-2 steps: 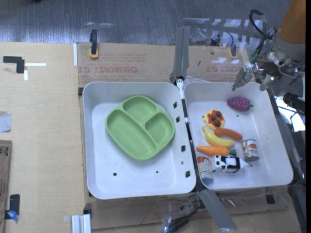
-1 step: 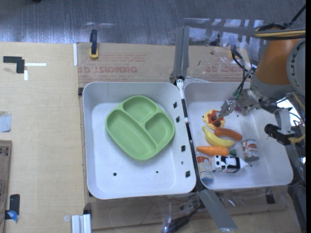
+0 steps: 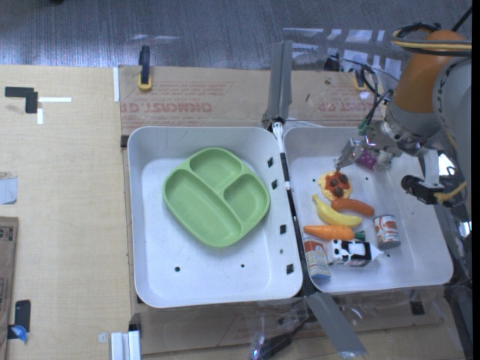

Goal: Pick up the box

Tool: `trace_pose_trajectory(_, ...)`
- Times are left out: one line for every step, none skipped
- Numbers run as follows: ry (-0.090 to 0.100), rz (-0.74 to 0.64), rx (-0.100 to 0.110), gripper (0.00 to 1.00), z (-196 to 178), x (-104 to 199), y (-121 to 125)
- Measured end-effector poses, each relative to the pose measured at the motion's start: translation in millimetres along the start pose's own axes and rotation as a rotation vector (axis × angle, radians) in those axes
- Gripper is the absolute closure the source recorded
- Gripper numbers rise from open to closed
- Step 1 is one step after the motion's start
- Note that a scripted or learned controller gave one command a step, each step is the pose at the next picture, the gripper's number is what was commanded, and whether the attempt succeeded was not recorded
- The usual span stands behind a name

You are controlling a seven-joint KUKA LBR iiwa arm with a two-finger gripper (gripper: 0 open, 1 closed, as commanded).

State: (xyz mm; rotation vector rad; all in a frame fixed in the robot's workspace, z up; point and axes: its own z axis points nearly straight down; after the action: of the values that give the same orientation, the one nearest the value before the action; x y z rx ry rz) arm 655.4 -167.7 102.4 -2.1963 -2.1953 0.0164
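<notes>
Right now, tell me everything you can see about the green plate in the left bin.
The green plate is a light green, plastic-looking tray with rounded corners and a raised rim. Ridges divide it into three compartments: one long section along its lower-left side and two smaller ones toward the upper right. All three look bare. It lies flat, right side up, turned at a diagonal on the floor of the left bin, roughly central and apart from the walls. Nothing touches it but the bin floor.

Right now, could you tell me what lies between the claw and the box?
In the camera view: toy pizza, orange stick, banana and carrot, between claw and box.
</notes>
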Motion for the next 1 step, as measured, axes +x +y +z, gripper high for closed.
trace_pose_trajectory(-0.017,0.014,-0.036,0.00,7.3,-34.0,5.4)
